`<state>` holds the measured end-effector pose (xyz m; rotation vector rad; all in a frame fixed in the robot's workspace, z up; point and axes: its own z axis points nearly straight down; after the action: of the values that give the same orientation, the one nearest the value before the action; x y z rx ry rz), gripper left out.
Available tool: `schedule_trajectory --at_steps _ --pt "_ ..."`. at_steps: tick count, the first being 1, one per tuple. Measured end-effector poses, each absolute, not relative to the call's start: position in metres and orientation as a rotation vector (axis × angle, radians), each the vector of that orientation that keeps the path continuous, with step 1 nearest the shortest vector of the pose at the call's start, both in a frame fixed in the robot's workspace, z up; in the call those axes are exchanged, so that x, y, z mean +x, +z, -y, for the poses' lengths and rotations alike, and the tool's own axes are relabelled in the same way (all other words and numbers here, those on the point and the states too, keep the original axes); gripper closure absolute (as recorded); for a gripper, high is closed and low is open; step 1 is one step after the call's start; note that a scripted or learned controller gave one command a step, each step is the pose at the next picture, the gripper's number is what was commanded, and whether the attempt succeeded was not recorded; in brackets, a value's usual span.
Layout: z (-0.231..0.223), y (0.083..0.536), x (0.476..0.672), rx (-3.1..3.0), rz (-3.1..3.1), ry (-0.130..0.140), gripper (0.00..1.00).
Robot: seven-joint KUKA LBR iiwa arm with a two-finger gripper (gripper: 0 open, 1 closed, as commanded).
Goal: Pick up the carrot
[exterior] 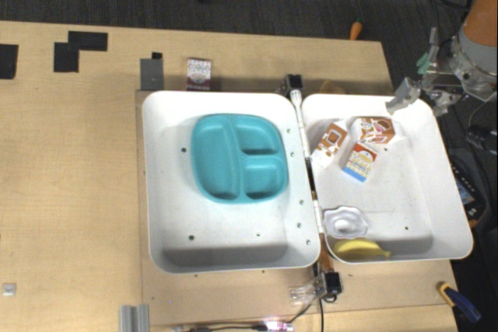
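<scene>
Teal plate, one, in left bin; right bin: three cartons, one clear cup, one yellow fruit. Carrot, I think, is the orange bit beyond both bins. Gripper is at the right bin's far corner; I can't tell if it's open or closed.

Left bin: teal divided tray takes the centre, leaving open floor along the near edge and left side. Right bin: two small cartons and a blue-edged box crowd the far-left part, clear cup and yellow item sit at the near-left corner. Middle and right floor is open. Gripper hangs over the far-right rim.
</scene>
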<state>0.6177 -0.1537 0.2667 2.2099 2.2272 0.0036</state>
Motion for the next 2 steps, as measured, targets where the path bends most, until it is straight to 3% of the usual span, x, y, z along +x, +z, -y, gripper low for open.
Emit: schedule_trajectory --at_steps 1,2 --pt "0.154 0.267 0.618 2.210 -2.227 0.004 0.00" --pt "0.130 0.111 0.596 2.580 -1.802 -0.006 0.00"
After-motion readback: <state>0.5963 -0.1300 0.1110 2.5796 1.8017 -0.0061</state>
